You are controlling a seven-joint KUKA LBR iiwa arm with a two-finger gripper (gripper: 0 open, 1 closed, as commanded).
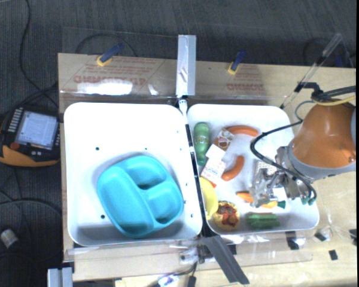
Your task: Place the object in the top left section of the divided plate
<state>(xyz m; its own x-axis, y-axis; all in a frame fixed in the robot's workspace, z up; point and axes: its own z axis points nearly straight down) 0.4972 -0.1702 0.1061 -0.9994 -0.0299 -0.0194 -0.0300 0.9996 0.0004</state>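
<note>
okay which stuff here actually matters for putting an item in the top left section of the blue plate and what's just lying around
Matters for the job:
divided plate in the left bin
gripper over the right bin
toy foods there, such as the green cucumber and orange sausage

Just lying about:
handheld screen
clamps

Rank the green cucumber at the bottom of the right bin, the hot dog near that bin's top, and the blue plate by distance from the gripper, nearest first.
1. Green cucumber, just below the gripper, at the right bin's lower edge.
2. Hot dog, up near the right bin's top.
3. Blue plate, across in the left bin.
</note>
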